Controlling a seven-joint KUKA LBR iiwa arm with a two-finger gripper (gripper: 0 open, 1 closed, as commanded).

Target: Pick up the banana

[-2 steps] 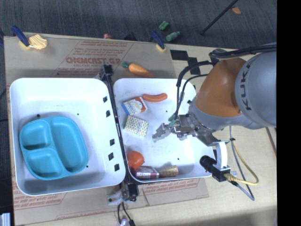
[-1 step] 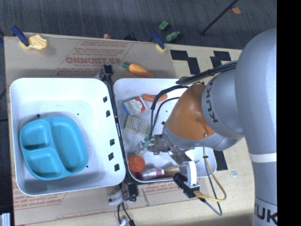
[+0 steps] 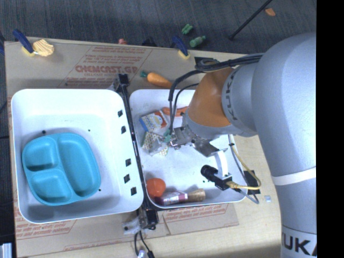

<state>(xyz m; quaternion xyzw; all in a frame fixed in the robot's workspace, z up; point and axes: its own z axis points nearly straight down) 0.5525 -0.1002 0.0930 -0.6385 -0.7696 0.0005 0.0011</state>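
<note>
A blue tray [image 3: 60, 167] lies in the left bin [image 3: 32, 104]. In the right bin [image 3: 177, 95] sit packets [image 3: 153, 133], an orange ball [image 3: 156, 186] and a tube [image 3: 183, 197]. The arm [image 3: 252, 95] covers that bin; its fingers are hidden, so their state is unclear. No banana can be made out.

Even overhead light brightens both white bins [image 3: 70, 104], casting soft shadows along their walls; the arm [image 3: 279, 95] shows mild sheen, and fine detail looks slightly soft, perhaps compressed.
</note>
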